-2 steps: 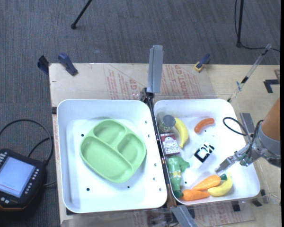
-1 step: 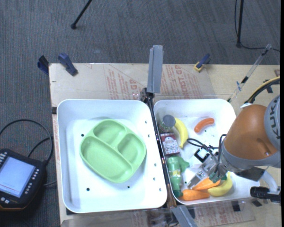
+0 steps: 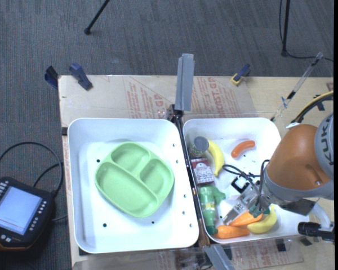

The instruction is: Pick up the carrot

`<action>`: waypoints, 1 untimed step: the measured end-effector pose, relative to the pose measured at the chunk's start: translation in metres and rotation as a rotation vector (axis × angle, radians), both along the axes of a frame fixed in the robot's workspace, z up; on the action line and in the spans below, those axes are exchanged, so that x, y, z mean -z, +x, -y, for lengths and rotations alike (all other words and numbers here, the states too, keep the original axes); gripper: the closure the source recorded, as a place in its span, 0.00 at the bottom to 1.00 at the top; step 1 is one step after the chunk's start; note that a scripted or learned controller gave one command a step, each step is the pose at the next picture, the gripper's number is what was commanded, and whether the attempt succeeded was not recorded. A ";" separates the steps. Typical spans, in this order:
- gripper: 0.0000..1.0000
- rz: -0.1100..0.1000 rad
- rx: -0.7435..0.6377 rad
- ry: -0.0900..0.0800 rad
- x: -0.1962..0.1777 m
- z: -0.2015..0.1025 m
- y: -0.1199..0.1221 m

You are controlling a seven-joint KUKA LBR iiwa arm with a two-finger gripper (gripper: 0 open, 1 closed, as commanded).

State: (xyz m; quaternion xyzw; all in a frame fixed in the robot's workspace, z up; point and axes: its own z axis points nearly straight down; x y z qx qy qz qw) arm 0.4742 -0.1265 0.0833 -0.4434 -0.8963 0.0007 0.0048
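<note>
Tool is low in the right bin's near corner, fingers straddling the upper carrot, so it looks closed on it. A second orange piece lies just below, a banana touching alongside. Crowded corner explains the steep approach. Green divided plate sits alone in the left bin.

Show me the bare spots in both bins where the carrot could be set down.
Left bin: bare white floor rings the green divided plate, widest along its back edge. Right bin: a small free patch at the back, between the yellow banana and orange sausage. Its front is crowded: gripper, carrot, green bottle.
</note>
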 end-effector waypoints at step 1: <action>1.00 -0.009 0.006 0.003 -0.005 0.000 -0.002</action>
